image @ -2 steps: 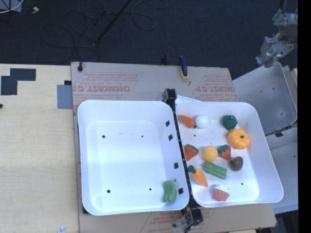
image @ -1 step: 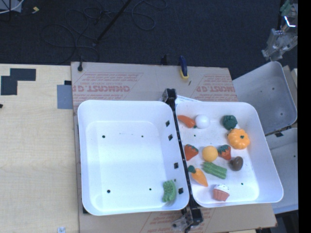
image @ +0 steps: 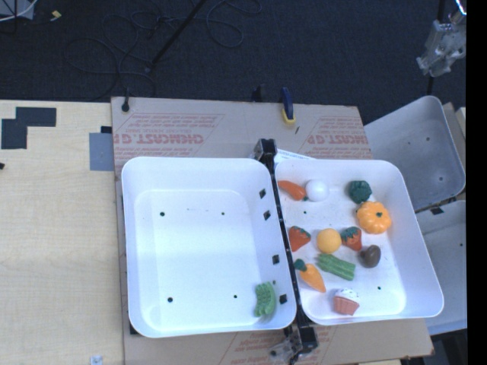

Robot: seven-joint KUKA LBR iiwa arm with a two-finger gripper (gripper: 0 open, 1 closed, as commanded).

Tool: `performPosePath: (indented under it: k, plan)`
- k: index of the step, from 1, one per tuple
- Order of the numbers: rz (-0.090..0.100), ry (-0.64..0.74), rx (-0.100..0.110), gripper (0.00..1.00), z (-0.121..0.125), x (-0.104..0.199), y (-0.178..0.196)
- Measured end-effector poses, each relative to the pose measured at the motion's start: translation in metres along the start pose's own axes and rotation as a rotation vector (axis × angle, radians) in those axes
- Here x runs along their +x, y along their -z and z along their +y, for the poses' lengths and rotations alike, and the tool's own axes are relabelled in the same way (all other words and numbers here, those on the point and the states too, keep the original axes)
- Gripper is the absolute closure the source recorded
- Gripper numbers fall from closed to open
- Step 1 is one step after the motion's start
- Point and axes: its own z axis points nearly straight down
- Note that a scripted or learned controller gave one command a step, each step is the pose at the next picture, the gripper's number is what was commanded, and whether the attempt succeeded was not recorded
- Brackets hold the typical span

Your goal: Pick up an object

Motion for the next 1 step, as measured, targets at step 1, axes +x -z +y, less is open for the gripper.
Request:
performPosePath:
  k: [1]
  plan:
    - [0.0,-0.006,0.009,1.0,-0.0005,-0.0526,-0.0259]
